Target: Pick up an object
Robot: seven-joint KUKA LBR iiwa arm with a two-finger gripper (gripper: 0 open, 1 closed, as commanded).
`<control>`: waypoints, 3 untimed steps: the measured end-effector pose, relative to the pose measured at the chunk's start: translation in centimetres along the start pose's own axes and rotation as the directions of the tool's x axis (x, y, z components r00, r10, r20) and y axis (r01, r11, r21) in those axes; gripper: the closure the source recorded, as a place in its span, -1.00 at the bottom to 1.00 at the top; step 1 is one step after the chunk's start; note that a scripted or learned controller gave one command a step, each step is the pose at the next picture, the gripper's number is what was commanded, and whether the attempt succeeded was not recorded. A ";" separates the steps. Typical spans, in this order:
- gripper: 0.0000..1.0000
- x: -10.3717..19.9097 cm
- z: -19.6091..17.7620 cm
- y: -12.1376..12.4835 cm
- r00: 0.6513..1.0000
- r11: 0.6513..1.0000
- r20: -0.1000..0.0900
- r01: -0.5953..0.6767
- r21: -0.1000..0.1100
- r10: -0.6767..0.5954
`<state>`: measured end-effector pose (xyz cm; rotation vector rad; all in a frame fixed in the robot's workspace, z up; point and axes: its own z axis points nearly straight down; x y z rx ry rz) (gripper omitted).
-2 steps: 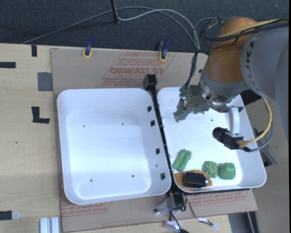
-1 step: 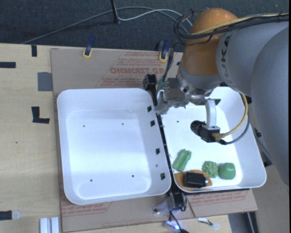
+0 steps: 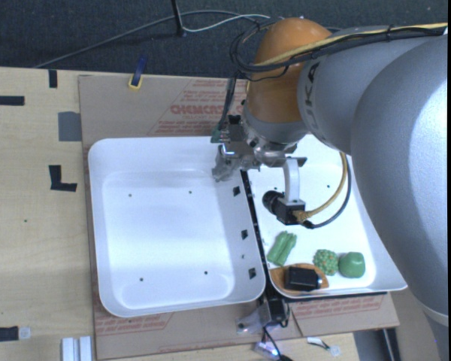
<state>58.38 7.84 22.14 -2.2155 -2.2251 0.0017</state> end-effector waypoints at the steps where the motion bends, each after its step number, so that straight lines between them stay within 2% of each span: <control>1: 1.00 1.7 -1.7 0.5 1.000 1.000 0.000 -0.002 -0.002 0.002; 2: 1.00 1.3 -0.2 1.5 1.000 1.000 0.001 -0.004 0.000 0.004; 3: -1.00 1.3 -0.3 1.5 1.000 1.000 0.001 -0.004 -0.001 0.004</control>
